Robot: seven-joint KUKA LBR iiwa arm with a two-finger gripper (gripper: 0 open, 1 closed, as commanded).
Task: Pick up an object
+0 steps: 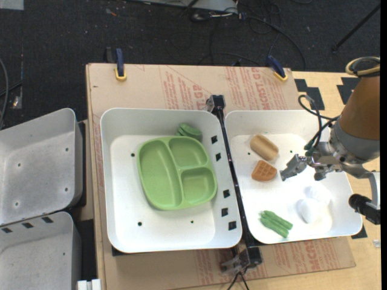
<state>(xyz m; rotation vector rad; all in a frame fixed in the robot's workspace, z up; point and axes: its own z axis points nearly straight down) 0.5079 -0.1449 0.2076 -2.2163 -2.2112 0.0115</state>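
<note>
The right bin [342, 229] holds a tan bread roll [264, 145], an orange waffle piece [263, 171], a bunch of green beans [276, 222] and a white object [309, 209] that hardly stands out from the bin floor. My gripper [292, 167] hangs over the middle of this bin, just right of the waffle piece and below the roll. I see nothing held in it. The arm's grey wrist and orange band [363, 110] come in from the right.
In the left bin [112, 180] lies a green divided plate [177, 173], with a small green object [190, 130] behind its far edge. A black divider [228, 174] runs between the bins. Spare white trays [36, 162] lie at the far left.
</note>
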